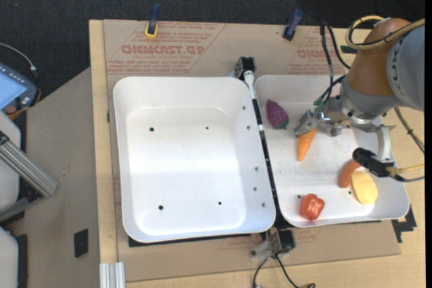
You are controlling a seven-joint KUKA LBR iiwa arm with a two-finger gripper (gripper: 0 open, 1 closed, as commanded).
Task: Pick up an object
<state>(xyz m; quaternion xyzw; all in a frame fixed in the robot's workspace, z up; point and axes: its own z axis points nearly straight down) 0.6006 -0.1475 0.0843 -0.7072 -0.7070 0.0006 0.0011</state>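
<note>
My end effector (312,123) sits low over the right bin (290,88), in its upper middle area, reaching in from the right side of the view. My grey wrist and the orange band above it lie behind it, toward the bin's right wall. The metal finger parts point left and down toward the carrot (306,144). Whether the fingers are apart or closed I cannot tell; they appear only as a small grey cluster, and no object is visibly between them.

The carrot lies in the right bin, just beside and below my end effector, its top end at or very near the finger tips, its point angled down and left. Contact cannot be confirmed from this angle.

A purple grape bunch (277,114) lies to the left of the carrot, near the wall shared with the left bin (135,94). A red pepper (311,206) rests near the right bin's front edge. At the right front corner, a yellow lemon-like fruit (365,187) touches an orange-red piece (347,174) on its left.

Both bins rest on a brown cardboard sheet (202,40) on the table, with a yellow clamp (152,29) and a blue clamp (292,25) at its far edge.
</note>
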